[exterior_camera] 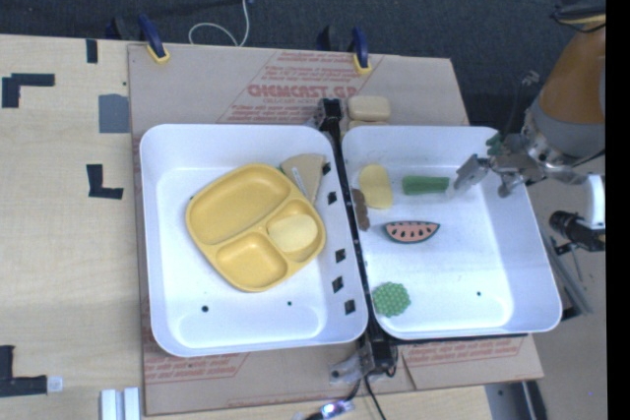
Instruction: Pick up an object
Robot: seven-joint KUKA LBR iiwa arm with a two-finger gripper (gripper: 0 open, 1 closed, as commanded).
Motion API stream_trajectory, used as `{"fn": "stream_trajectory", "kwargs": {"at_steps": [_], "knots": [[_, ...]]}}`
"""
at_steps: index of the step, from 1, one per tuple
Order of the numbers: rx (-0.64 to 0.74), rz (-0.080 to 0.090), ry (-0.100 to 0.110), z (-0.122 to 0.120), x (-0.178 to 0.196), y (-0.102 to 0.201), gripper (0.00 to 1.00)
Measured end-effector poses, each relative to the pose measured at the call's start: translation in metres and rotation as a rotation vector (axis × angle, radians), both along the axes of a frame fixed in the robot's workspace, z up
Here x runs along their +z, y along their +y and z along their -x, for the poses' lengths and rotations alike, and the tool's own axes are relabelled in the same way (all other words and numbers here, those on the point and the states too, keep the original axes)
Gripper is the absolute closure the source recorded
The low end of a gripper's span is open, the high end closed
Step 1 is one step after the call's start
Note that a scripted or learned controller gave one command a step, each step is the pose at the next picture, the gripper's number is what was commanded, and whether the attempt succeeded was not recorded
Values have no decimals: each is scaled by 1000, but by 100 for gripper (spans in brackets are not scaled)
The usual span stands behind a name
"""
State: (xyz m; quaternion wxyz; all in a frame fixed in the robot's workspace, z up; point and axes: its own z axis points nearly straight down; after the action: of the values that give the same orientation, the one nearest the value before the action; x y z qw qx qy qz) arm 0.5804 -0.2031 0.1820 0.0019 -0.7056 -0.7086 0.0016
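My gripper [487,178] hangs over the right bin's [512,256] far right part, open, with nothing between its fingers. A green block [425,183] lies just left of it, a short gap away. Further left in the same bin is a pale yellow piece [374,186] near the divider. A watermelon slice [410,231] lies in the middle of the bin, and a green bumpy ball [391,298] rests near its front left corner.
The left bin [162,241] holds a yellow divided plate [256,226] and a beige wedge [307,170] by the divider. A tan block [368,108] lies on the cardboard behind the bins. The arm [571,103] enters from the right.
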Motion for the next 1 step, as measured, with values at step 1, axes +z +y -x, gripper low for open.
{"fn": "stream_trajectory", "kwargs": {"at_steps": [1], "knots": [[-1, 3, -11, -53, -99, 35, 0]]}}
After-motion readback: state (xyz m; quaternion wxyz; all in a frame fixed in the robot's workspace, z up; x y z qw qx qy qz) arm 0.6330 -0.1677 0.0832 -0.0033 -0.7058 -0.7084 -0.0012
